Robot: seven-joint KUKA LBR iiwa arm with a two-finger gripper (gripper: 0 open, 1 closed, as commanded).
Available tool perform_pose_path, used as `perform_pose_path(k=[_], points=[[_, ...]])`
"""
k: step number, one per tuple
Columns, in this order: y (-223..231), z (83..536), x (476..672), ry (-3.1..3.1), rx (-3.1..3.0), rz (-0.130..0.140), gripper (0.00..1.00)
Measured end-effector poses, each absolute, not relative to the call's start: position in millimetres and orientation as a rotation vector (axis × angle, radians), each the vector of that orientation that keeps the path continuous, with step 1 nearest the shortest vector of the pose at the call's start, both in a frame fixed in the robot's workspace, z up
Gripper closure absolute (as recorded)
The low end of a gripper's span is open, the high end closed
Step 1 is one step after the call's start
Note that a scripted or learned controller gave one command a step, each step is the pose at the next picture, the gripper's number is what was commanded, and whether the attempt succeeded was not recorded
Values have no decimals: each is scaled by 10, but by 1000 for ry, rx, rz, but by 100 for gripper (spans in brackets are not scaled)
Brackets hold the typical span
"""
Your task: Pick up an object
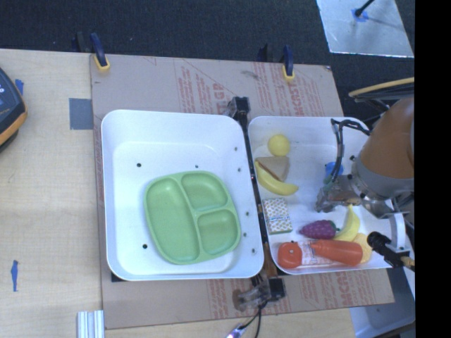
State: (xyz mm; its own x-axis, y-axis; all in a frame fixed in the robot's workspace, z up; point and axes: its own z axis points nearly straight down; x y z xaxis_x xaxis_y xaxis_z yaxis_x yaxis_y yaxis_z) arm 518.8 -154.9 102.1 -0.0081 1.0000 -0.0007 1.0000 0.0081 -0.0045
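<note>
The right bin (310, 127) holds several toy foods. A yellow lemon (279, 145) lies at the back, with a tan sandwich wedge (275, 166) and a banana (276, 183) just in front of it. A patterned cracker block (277, 215) sits near the bin's left wall. Purple grapes (318, 229), a second banana (349, 224), a red tomato (289, 255) and an orange carrot (338, 252) lie along the front. My gripper (328, 200) hangs low over the bin floor, just behind the grapes and left of the second banana. Nothing is visibly held.
The left bin (120, 136) holds a green divided plate (192, 217). The arm's orange band (391, 143) and grey wrist (377, 182) cover the right bin's right side. Blue clamps (99, 51) (287, 58) hold the cardboard base at the back.
</note>
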Motion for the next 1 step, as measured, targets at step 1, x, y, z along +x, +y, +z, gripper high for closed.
perform_pose_path(k=[1], points=[[-1548, 1020, 5188, -2229, -2210, 6, 0]])
